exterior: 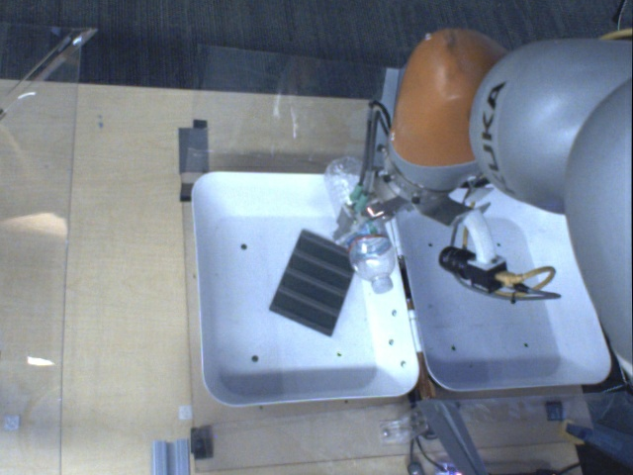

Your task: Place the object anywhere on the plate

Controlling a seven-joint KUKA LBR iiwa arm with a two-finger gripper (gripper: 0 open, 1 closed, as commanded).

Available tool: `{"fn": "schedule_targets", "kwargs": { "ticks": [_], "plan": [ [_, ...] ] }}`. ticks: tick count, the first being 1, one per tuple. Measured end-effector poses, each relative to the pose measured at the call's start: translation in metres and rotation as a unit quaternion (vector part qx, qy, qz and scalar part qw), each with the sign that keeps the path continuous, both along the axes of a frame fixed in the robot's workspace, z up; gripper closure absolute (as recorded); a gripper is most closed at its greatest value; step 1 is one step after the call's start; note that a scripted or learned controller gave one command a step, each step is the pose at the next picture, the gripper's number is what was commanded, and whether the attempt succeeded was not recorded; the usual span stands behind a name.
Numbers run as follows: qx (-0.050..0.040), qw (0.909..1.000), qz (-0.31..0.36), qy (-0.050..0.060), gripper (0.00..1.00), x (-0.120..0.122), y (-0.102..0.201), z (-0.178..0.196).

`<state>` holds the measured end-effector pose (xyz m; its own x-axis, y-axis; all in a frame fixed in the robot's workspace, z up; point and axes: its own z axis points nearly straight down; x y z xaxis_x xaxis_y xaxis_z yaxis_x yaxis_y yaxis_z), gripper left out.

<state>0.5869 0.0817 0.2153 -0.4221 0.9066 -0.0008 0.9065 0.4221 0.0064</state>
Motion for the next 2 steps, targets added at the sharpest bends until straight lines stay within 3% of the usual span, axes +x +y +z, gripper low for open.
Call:
{"fn": "schedule_targets", "kwargs": {
  "ticks": [1, 2],
  "plan": [
    [-0.0004, 0.9976, 0.069, -0.001, 1.0, 0.052, 0.031, 0.006],
    [-0.0015, 0.9798, 0.2, -0.002, 1.0, 0.083, 0.035, 0.055]
  ]
}}
